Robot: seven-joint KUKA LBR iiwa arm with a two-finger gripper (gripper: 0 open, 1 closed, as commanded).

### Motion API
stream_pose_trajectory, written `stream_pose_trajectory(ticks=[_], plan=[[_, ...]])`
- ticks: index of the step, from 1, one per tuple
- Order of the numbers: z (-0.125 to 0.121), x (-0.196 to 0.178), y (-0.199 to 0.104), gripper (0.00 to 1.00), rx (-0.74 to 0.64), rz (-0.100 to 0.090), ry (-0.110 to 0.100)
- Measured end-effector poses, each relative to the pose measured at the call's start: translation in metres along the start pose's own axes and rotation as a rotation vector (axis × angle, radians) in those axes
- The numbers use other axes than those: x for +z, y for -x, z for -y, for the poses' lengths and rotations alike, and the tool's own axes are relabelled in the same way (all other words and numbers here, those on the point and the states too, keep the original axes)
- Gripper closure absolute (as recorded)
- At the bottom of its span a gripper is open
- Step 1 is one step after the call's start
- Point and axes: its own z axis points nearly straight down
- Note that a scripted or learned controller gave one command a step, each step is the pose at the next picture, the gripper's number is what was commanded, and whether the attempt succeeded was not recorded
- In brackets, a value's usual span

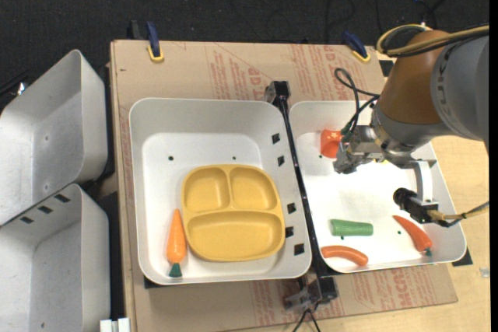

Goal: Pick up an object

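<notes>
Orange block [331,142], small, beside tool [348,161]

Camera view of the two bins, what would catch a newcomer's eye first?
Most striking is the yellow divided tray in the middle of the left bin, with an orange carrot lying along its left side. Next comes the arm's orange band, reaching in from the right over the right bin, its end effector next to a small orange-red object. Near that bin's front lie a green piece and two red-orange pieces.
</notes>
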Motion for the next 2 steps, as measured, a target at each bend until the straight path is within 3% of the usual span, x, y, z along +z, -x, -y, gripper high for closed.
stream_pose_trajectory(ticks=[2], plan=[[0.000,-0.106,-0.010,1.00,-0.003,0.000,0.003]])
